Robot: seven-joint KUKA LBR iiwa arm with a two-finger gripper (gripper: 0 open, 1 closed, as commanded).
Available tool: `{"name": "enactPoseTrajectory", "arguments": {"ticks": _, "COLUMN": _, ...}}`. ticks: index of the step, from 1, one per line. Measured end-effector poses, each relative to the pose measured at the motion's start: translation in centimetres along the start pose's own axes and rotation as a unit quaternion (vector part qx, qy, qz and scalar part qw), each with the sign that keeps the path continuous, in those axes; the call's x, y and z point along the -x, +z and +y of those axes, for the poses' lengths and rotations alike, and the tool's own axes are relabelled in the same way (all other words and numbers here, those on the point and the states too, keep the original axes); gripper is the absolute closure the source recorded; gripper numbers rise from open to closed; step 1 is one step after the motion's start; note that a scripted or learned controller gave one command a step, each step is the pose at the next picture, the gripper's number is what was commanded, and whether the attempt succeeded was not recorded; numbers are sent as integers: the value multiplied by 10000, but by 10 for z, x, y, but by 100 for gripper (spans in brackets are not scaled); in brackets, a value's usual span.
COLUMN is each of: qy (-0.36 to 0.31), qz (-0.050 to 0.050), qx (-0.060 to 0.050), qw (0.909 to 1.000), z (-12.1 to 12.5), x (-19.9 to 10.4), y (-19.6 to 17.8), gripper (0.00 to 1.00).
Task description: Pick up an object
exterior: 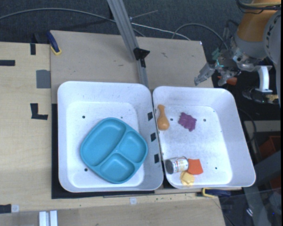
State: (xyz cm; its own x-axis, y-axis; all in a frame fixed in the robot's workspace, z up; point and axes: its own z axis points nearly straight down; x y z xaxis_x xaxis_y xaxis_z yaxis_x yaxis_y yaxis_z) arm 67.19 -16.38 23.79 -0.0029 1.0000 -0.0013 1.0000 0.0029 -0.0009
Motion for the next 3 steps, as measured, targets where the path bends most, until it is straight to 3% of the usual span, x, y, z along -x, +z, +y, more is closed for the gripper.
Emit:
{"name": "enactPoseTrajectory", "arguments": {"ticks": 1, "qy": 1, "qz": -2, "qx": -3, "qw": 10000, "z": 0, "x": 0, "y": 0, "gripper": 0}}
{"name": "enactPoseTrajectory", "arguments": {"ticks": 3, "qy": 6, "qz": 4, "qx": -35, "qw": 10000, "z": -4, "x": 11, "y": 122, "gripper": 0}}
